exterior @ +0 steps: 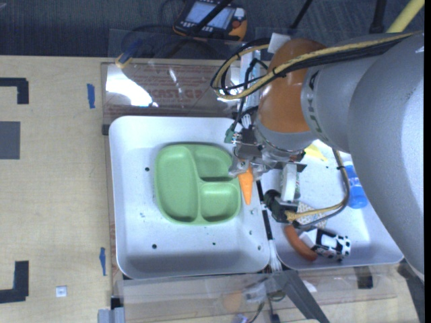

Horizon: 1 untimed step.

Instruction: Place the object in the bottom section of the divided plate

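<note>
Light wood tabletop [47, 200] with black corner marks [19, 89] and blue tape strips [91, 95]. Dark carpet floor [81, 12] beyond, a handheld screen unit [209, 17] lying there. Glare on the clear panel [168, 86].

Two bins are sitting side by side on the bench [47, 200]. The plate [195, 184] is lying in the left bin [135, 247], toward its right half. The carrot [246, 187] is hanging at the plate's right edge, just under the gripper [244, 169], near the wall between the bins. The arm [337, 86] is reaching in from the right, covering much of the right bin [377, 247]. In that bin, a sausage [300, 245] is lying near the front, with a ball [342, 245] just to its right. A bottle [355, 190] is lying behind them.
</note>
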Motion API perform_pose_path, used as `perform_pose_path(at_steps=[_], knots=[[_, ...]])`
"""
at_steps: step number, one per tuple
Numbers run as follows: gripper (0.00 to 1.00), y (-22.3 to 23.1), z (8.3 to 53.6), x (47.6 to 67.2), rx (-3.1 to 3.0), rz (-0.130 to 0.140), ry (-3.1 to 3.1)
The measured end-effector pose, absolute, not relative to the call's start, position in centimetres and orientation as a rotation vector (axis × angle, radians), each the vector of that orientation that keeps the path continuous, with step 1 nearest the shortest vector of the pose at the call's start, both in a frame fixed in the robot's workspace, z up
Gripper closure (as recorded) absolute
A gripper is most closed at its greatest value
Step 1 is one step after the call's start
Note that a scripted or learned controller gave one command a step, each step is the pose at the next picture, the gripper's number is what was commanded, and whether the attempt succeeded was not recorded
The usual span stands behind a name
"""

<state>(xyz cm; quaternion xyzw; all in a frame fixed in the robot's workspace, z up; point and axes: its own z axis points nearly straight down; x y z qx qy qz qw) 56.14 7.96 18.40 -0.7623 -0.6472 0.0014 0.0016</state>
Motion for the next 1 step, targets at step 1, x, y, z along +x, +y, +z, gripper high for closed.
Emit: perform_pose_path(at_steps=[1], knots=[[1.00, 14.04, 11.05, 56.26, -2.337, -0.014, -2.108]])
